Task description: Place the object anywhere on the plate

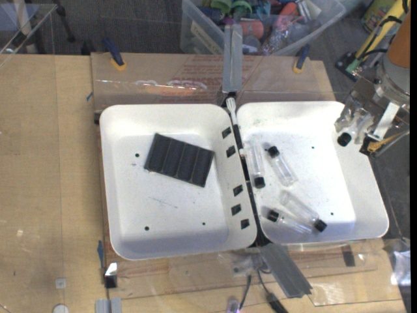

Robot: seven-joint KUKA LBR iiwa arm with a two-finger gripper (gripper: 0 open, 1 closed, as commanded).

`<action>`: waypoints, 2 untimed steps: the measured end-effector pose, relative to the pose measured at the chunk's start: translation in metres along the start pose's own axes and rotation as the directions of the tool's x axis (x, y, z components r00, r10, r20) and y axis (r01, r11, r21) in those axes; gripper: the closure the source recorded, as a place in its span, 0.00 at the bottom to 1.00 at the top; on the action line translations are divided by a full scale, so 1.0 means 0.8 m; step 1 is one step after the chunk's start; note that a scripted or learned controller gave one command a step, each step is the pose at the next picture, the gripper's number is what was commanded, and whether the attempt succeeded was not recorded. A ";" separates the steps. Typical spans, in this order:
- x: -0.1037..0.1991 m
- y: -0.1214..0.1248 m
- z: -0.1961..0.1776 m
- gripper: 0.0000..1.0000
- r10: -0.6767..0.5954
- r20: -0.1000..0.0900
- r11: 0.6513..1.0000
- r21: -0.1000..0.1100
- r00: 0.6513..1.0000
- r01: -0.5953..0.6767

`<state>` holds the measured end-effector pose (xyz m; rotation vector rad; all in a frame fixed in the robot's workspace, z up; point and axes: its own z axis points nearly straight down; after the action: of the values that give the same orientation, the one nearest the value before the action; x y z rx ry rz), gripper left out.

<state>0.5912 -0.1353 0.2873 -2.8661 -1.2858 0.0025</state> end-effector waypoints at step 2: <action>0.002 -0.001 -0.012 1.00 -0.005 0.001 1.000 0.000 1.000 0.005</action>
<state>0.5919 -0.1338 0.2969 -2.8635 -1.2930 0.0046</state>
